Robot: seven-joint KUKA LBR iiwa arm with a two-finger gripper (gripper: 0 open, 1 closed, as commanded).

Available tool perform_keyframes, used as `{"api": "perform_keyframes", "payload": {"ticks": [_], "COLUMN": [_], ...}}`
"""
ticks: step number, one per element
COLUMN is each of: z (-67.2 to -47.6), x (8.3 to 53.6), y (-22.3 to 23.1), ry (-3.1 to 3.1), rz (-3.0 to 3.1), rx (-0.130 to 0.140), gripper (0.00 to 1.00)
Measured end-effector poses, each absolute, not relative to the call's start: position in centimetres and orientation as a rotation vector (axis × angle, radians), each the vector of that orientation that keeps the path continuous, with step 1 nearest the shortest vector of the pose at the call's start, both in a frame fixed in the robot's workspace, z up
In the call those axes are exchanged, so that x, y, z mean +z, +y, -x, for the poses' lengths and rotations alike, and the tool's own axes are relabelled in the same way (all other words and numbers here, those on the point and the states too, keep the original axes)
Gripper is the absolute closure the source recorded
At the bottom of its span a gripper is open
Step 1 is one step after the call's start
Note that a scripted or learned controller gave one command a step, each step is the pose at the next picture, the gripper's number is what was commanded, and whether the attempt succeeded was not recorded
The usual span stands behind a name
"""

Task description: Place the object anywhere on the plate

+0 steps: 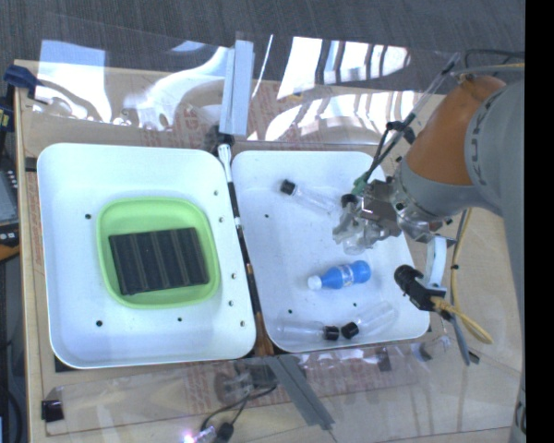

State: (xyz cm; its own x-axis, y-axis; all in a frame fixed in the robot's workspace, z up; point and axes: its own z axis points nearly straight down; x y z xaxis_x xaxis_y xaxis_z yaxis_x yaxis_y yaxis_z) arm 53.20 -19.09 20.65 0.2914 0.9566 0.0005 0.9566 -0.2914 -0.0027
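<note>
A green plate (pixel 154 216) with a dark ribbed insert (pixel 158 257) sits in the left bin (pixel 65 183). In the right bin (pixel 277 275) lie a small blue bottle with a white cap (pixel 343 276), a clear tube with a black cap (pixel 303 194) at the upper left, and two clear tubes with black caps (pixel 340 330) along the front wall. My gripper (pixel 355 232) hangs over the right bin's right half, just above the blue bottle, pointing down. Something clear appears near its tips, too unclear to identify.
A metal divider (pixel 235 81) rises behind the gap between the bins. Cables (pixel 457 312) and a black connector (pixel 412 285) hang by the right bin's right wall. A clear shield with glare covers the back of the bench.
</note>
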Motion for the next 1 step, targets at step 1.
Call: {"api": "perform_keyframes", "payload": {"ticks": [1], "z": [-53.2], "x": [20.65], "y": [-19.09], "ry": [-1.869], "rz": [2.522], "rx": [0.002], "gripper": [0.0]}}
